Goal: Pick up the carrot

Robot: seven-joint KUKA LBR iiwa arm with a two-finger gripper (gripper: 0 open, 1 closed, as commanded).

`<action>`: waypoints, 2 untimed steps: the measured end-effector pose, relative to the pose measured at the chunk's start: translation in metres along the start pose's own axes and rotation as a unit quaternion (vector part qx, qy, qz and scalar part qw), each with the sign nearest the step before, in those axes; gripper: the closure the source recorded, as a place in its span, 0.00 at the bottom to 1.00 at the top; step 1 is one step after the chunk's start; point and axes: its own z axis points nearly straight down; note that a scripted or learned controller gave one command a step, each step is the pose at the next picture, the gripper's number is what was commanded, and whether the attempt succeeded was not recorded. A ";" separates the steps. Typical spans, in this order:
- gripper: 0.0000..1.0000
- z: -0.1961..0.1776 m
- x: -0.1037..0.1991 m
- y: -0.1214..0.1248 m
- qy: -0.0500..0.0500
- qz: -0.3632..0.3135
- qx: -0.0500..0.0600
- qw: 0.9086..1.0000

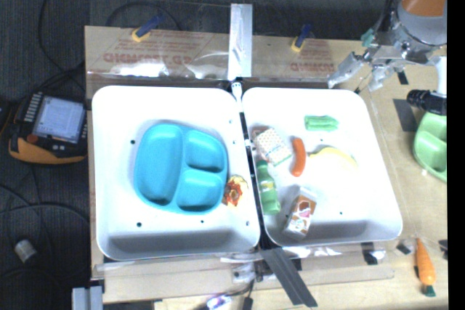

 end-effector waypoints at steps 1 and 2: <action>0.00 0.132 -0.013 -0.047 -0.001 0.015 0.001 1.000; 0.00 0.102 -0.002 -0.104 -0.001 0.008 0.001 1.000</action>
